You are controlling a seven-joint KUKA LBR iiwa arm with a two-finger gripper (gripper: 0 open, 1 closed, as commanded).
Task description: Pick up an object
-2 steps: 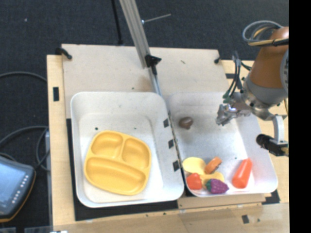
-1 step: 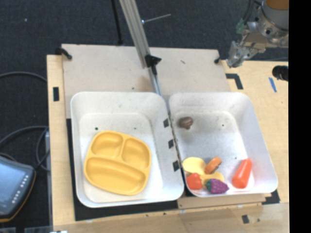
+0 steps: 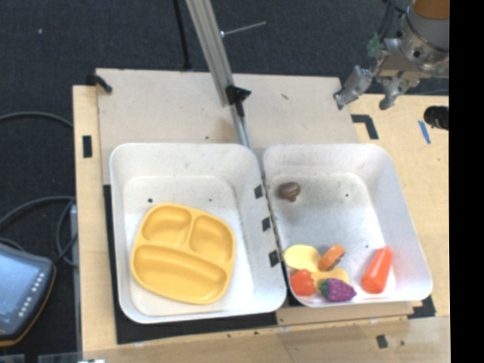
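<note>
My gripper [image 3: 371, 95] hangs high above the bench at the upper right, beyond the far edge of the right bin [image 3: 398, 174]. Its two fingers are spread apart with nothing between them. In the right bin a brown round object [image 3: 288, 191] lies near the far left. Along the near edge lie a yellow piece [image 3: 301, 256], a small orange piece [image 3: 331, 258], a red tomato-like piece [image 3: 302, 282], purple grapes [image 3: 338, 290] and a red-orange carrot-like piece [image 3: 377, 270].
The left bin [image 3: 121, 172] holds a yellow divided plate [image 3: 182, 253]. A slanted metal pole [image 3: 213, 40] rises from between the bins toward the top. A grey device [image 3: 21, 286] lies off the bench at the lower left.
</note>
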